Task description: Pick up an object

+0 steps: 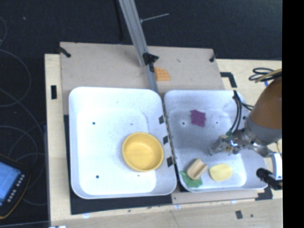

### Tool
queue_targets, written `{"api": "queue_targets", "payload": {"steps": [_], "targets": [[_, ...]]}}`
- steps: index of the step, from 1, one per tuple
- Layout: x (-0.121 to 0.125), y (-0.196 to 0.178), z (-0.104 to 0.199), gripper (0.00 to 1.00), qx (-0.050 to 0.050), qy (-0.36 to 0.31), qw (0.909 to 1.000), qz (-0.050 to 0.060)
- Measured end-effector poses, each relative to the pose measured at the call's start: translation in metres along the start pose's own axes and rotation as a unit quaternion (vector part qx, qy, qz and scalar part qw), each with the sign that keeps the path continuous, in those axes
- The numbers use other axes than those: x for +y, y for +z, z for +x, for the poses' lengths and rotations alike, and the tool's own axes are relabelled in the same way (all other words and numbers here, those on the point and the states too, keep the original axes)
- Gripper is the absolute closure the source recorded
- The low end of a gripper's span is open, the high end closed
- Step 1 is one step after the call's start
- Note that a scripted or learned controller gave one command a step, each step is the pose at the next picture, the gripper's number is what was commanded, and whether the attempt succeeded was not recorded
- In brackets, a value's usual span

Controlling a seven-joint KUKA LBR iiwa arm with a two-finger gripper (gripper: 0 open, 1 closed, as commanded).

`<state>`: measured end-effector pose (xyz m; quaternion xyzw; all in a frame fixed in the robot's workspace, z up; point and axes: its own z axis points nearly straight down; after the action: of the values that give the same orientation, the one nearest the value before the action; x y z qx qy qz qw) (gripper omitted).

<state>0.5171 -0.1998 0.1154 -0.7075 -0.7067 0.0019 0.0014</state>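
On the pale worktop point(54, 127), the claw point(219, 146) is poised low over the right bin point(204, 99), just above the yellow lemon-like piece point(221, 172), presumably a pick candidate; its opening cannot be told.

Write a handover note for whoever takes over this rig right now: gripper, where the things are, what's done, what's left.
Gripper: low inside the right bin, near its middle, above the yellow piece; the view does not settle whether it is open or shut, and nothing is seen held.

Right bin: purple piece toward the far side; tan block lying on a green piece at the near edge; pale yellow piece just right of the block.

Left bin: yellow bowl in its near right part.

Done: arm is at the right bin. Left: grasp and lift one object; none is up yet.
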Motion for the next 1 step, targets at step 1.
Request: {"api": "queue_targets", "payload": {"steps": [1], "targets": [[0.0027, -0.0146, -0.0006, 1.00, 0.000, 0.003, 1.0000, -0.005]]}}
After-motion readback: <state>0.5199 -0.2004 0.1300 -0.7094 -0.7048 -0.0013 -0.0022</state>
